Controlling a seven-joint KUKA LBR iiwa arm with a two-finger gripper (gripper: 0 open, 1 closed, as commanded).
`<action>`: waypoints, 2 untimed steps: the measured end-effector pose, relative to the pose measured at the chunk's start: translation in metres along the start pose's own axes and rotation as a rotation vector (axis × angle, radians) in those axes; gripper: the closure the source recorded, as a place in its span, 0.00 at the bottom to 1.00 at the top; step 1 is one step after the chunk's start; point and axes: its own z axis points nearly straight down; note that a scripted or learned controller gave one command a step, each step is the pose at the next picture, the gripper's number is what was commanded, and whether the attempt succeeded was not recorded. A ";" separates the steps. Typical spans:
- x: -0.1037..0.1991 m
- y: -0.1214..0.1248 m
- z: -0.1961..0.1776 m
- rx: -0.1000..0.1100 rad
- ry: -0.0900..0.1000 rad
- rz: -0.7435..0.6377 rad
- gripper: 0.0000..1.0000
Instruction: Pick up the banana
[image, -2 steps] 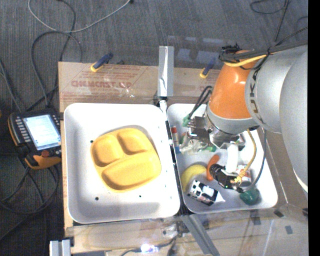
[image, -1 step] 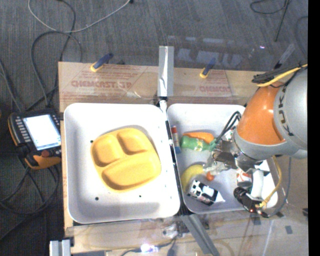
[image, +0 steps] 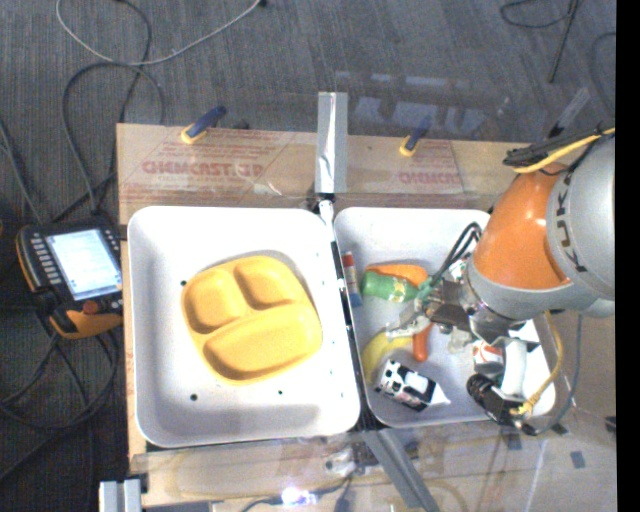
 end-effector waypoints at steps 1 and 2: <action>-0.019 0.040 0.091 -0.014 0.005 0.117 0.00; -0.020 0.041 0.085 -0.012 0.005 0.117 1.00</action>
